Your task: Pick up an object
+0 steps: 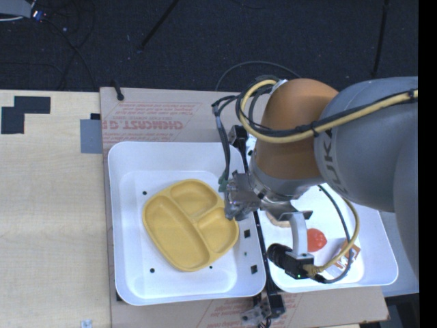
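Note:
A yellow divided plate with three compartments lies in the left white bin. My gripper hangs at the plate's right rim, close to the wall between the two bins. The wrist hides the fingertips. In the right bin a small red object lies just right of the gripper, partly covered by the arm.
The big grey and orange arm covers most of the right bin. A cardboard sheet lies under both bins. The pale wooden bench stretches to the left. Free room shows in the left bin around the plate.

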`<state>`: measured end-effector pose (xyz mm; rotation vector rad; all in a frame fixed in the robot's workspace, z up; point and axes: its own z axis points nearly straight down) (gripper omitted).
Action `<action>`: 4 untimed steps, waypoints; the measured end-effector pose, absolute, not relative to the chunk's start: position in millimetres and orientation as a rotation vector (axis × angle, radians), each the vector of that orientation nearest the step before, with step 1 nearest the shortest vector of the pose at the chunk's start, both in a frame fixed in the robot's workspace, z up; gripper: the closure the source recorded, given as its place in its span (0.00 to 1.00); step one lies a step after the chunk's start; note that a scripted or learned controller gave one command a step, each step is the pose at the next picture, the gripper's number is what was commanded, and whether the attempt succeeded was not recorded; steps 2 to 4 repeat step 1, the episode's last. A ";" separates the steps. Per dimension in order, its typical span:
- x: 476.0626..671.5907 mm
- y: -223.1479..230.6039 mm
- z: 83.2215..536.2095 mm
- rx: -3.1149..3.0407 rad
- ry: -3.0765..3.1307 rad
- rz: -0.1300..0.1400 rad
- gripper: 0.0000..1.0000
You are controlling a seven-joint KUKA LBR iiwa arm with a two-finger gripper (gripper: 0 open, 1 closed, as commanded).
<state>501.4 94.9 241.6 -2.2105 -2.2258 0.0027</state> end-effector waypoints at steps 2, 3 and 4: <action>501.8 92.4 241.4 -2.217 -2.222 0.005 0.00; 501.8 92.4 241.4 -2.217 -2.222 0.005 0.00; 501.8 92.4 241.4 -2.217 -2.222 0.005 0.00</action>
